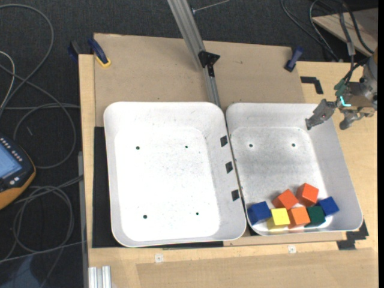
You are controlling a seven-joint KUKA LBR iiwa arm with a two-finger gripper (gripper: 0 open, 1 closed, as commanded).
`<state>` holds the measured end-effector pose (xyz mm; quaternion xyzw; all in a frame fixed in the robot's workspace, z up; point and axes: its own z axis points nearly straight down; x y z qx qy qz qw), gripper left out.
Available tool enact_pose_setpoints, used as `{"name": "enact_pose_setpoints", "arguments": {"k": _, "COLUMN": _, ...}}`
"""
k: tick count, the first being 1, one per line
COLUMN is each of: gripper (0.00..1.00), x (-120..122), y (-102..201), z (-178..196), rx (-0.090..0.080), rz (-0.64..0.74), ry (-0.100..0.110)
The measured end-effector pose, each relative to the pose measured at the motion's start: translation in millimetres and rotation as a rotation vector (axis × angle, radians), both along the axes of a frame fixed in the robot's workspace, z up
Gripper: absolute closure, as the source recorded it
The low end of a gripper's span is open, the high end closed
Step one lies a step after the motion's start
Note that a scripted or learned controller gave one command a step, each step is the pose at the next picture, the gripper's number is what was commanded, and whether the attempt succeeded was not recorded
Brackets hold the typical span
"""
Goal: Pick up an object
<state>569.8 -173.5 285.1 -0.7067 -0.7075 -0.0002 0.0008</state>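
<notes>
The gripper (333, 116) hangs at the far right corner of the right bin (270, 137), its two dark fingers (318, 114) spread well apart and angled downward, with nothing between them. One finger reaches in over the bin's upper right rim; the other sits further out, toward the bench edge.

Well below the jaws, down in the near right corner of the same bin, a cluster of small blocks lies packed together. Nearest the jaws is a red-orange block (309, 192), with an orange block (286, 198) just beside it. Below these sit a blue block (329, 206), a dark green block (315, 214), another orange cube (299, 216), a yellow block (280, 217) and, furthest left, a second blue cube (258, 212). They touch or nearly touch one another.

Far to the left of the jaws lies the left bin (162, 173), its white floor speckled and marked with dark dots.
</notes>
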Motion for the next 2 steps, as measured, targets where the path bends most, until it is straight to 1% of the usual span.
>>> {"name": "enact_pose_setpoints", "arguments": {"k": 1, "gripper": 0.0, "x": 1.8, "y": -0.4, "z": -63.1, "rx": 0.001, "rz": -0.001, "ry": 0.006}}
{"name": "enact_pose_setpoints", "arguments": {"k": 2, "gripper": 0.0, "x": 7.0, "y": 5.6, "z": -109.2, "rx": 0.001, "rz": 0.0, "ry": 0.005}}
